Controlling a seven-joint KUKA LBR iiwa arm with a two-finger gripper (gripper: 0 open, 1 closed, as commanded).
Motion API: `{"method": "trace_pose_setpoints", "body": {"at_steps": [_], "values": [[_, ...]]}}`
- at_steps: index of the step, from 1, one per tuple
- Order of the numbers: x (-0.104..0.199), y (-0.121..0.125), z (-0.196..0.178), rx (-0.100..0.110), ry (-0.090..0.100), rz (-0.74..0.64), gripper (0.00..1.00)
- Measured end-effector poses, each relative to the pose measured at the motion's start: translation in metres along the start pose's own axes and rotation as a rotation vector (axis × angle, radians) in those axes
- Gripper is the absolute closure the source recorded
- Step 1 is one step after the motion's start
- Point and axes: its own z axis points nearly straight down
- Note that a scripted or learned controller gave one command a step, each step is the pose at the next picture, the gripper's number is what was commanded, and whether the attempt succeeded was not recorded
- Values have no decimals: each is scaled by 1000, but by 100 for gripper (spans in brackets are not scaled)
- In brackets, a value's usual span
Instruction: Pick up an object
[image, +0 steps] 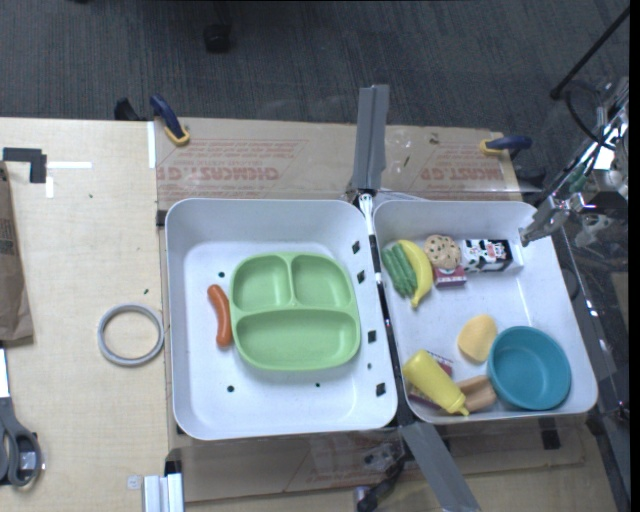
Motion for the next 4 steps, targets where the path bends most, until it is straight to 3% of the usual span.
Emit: {"method": "trace_pose_setpoints", "body": {"at_steps": [1, 2, 3, 4], "values": [[54, 32, 97, 2, 0, 152, 0], [76, 69, 167, -19, -3, 77, 0], [73, 64, 176, -35, -11, -23, 0], [89, 60, 177, -36, -9, -107, 0]]}}
